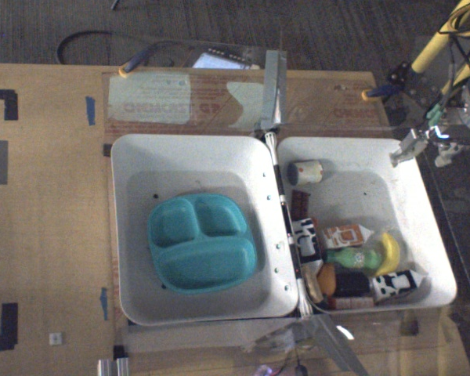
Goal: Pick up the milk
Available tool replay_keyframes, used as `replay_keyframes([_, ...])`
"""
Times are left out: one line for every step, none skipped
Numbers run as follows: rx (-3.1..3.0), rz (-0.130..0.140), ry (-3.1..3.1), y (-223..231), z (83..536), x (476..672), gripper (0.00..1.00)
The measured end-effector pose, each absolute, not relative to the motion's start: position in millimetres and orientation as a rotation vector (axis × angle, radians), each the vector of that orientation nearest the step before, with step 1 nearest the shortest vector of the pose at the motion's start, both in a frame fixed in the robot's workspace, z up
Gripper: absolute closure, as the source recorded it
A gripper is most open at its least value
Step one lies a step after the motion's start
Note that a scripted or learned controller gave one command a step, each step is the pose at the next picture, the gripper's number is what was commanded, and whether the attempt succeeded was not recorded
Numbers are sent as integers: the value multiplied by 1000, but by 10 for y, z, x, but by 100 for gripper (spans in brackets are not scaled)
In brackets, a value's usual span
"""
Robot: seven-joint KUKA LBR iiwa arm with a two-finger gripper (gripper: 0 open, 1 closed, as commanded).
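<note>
The milk (395, 285), a small carton with black-and-white cow patches, lies on its side in the front right corner of the right bin (423, 210). It touches a dark item (351, 283) on its left, and a banana (388, 251) lies just behind it. My gripper (427, 141) hangs over the bin's far right rim, well behind the milk and apart from every object. Nothing is visibly held in it.
A second black-and-white box (304, 237) leans on the right bin's left wall. Also there are an orange carton (346, 235), a green bottle (352, 258), an orange ball (327, 276), a brown bar (299, 204) and a can (305, 171). The left bin (133, 210) holds a teal divided plate (201, 241).
</note>
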State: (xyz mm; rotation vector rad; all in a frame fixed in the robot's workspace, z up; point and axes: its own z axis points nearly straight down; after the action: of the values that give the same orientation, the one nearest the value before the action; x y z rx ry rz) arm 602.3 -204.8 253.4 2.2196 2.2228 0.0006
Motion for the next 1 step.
replay_keyframes([2382,4,2045,-1676,860,5662,0])
